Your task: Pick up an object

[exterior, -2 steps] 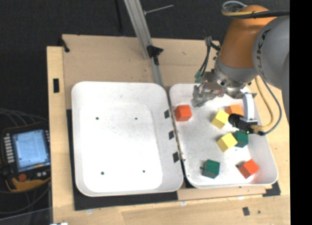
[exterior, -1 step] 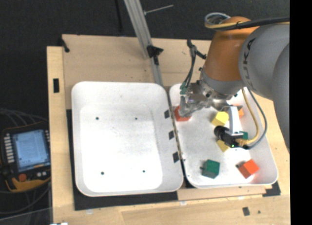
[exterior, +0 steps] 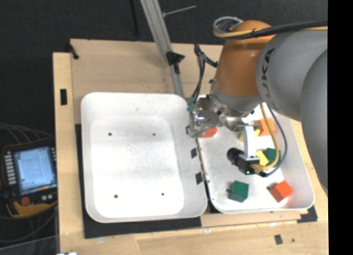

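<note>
The grey two-finger gripper (exterior: pixel 205 122) hangs low at the right white bin's (exterior: pixel 300 204) upper-left corner, just over a small orange-red block (exterior: pixel 208 133); its grasp I cannot tell; the block looks light, rigid, best pinched across opposite flat sides.

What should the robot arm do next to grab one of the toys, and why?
Probably lower a little onto the orange block. The gripper hangs at the upper left corner of the right bin, with that block right at its tip, while the green block and the other orange block lie farther away.
</note>
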Available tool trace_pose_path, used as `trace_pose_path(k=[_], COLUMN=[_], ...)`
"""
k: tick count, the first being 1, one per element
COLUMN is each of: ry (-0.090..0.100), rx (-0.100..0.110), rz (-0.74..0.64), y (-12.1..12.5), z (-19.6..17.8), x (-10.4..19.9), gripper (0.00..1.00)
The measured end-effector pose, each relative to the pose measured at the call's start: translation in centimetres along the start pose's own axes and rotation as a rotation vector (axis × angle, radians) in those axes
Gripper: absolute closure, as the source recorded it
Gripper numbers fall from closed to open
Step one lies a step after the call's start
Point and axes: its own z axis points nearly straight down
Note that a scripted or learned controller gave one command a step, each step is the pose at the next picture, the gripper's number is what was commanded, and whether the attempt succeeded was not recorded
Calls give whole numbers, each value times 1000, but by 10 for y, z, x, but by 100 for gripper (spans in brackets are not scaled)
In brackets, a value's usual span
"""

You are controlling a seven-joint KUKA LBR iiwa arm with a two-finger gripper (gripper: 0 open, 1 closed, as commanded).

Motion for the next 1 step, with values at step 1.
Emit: trace_pose_path(k=[1], ry=[-1], rx=[2], rz=[1], y=[-27], z=[9], x=[46], gripper=[100])
